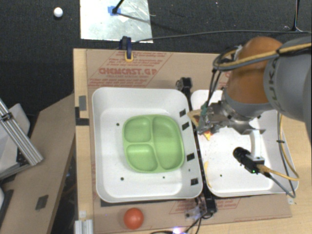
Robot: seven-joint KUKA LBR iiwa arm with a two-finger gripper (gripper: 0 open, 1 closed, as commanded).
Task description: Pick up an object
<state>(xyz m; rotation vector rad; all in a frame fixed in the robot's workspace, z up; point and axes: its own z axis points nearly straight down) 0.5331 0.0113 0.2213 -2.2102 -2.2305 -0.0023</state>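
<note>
Gripper (205,125) sits just right of the green divided plate (153,143); state of the fingers cannot be determined.

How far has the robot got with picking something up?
Nothing looks picked up yet. The arm is reaching over the right bin, with its pincer low near the bin's left wall. I can't tell if it has grabbed anything. The green plate sits in the left bin. Grabbing and lifting are left.
</note>
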